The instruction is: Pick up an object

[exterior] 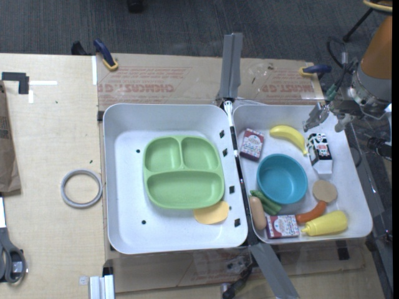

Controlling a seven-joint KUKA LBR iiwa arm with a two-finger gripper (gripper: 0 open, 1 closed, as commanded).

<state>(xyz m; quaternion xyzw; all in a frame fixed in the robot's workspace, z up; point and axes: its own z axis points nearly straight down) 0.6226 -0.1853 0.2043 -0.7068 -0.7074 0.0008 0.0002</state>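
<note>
My gripper hangs over the far right corner of the right bin, its two fingers spread open with nothing between them. Just below it lies a small cow-print carton, and a banana rests to its left. The same bin holds a blue bowl, a pink box, a tan disc, a carrot, a yellow bottle, a hot dog and a red box. A green divided plate and a yellow flat piece lie in the left bin.
A grey divider post rises between the bins at the back. On the bench at left sit a tape ring, scissors and a brown bag. Blue clamps hold the cardboard behind the bins.
</note>
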